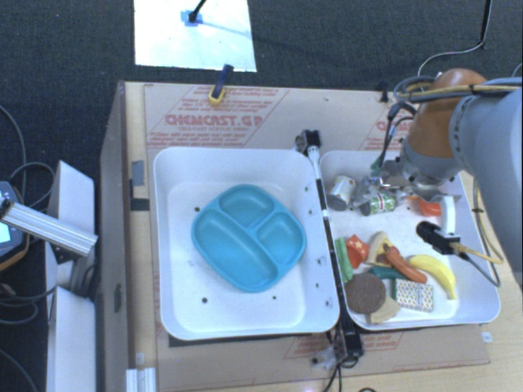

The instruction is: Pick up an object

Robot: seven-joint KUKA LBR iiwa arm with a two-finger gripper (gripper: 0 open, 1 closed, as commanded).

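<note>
Lying sideways under the fingers (384,188), whose state I cannot tell, a green-labelled can (379,204).

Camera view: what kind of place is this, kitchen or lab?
Most likely a robot lab test bench, not a kitchen: two white bins on a cardboard-covered bench, toy food like a banana beside a blue divided plate, and the arm's gripper reaching in.
</note>
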